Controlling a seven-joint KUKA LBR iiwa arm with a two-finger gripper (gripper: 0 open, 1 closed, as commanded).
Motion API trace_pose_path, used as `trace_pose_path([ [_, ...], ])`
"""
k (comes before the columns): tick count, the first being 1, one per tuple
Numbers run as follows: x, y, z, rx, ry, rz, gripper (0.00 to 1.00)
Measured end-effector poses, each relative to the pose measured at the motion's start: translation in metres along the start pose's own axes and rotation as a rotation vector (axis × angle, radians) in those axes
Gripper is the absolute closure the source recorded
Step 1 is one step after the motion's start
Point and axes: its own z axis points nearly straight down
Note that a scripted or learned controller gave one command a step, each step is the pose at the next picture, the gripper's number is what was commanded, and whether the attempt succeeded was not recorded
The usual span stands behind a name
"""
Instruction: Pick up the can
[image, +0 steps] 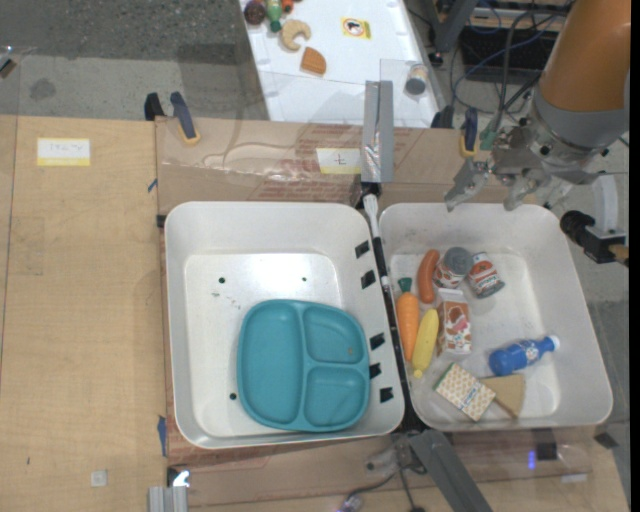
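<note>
Above the right bin's far rim, the end effector is held open and empty, since the can lies ungrasped below among clutter.

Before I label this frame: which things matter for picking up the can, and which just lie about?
For the job: can; claw, above the right bin's far rim.

Lying about: second can, sausage, carrot, corn, blue bottle, teal tray.

I see two bins side by side: the left bin holds a tray. In the right bin, the can lies behind a carrot and a bottle. The gripper hangs over that bin's far rim
</note>
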Motion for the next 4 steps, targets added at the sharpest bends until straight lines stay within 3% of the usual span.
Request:
trace_pose_path([
  [1,-0.06,-0.038,0.106,0.002,0.001,0.237,0.0],
  [2,-0.076,-0.018,0.147,-0.039,0.0,0.273,0.0],
  [3,-0.076,-0.017,0.155,-0.061,-0.001,0.289,0.0],
  [4,-0.075,-0.02,0.155,-0.062,0.003,0.383,0.0],
])
